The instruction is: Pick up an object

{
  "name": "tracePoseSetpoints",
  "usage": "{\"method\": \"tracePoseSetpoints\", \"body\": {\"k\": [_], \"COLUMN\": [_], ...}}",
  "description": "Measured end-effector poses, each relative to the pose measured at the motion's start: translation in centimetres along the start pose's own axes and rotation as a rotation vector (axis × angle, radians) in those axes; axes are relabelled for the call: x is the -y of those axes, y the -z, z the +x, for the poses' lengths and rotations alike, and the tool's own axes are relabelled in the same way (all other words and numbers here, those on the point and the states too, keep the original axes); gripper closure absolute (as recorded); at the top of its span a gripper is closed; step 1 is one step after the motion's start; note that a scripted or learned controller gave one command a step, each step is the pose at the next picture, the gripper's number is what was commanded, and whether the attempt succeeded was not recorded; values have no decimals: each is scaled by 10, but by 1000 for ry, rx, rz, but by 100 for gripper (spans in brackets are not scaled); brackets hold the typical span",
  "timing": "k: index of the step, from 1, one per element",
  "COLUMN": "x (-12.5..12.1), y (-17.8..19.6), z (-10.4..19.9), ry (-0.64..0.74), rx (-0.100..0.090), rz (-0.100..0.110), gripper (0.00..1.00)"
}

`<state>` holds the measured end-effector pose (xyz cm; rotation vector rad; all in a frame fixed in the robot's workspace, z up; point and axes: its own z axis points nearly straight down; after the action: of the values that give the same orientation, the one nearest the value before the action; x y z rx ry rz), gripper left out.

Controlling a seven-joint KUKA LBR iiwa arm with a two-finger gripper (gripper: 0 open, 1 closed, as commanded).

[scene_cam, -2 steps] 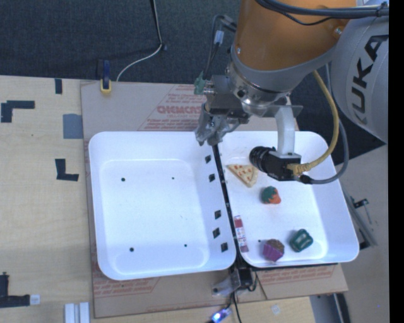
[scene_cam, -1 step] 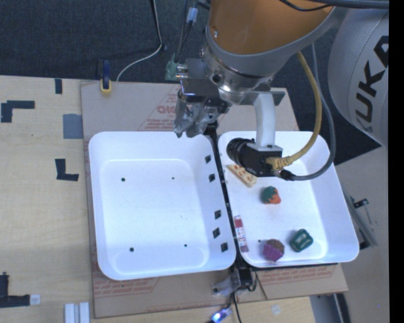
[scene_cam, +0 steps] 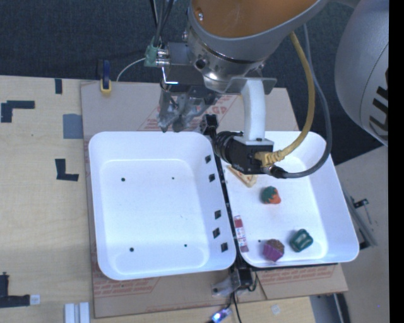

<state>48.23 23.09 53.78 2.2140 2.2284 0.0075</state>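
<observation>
Objects — green-orange (scene_cam: 271, 195); purple (scene_cam: 273, 250); teal (scene_cam: 301, 240) — in right bin (scene_cam: 328, 208)

You see two smooth, glossy white plastic bins (scene_cam: 158, 208) on a matt cardboard sheet (scene_cam: 126, 107) over a pale wood-look bench (scene_cam: 38, 208). The arm's orange band (scene_cam: 246, 16) shines; the gripper (scene_cam: 180, 117) looks metallic.

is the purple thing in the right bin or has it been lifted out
In. The purple object lies on the floor of the right bin, near its front rim, beside the green object. The claw is above the bins' far edge.
</observation>
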Motion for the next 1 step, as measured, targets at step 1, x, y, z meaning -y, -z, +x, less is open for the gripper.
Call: {"method": "tracePoseSetpoints", "body": {"k": [1], "x": [-1], "y": [7], "z": [-1], "ry": [-2], "rx": [4], "rz": [5], "gripper": [100]}}
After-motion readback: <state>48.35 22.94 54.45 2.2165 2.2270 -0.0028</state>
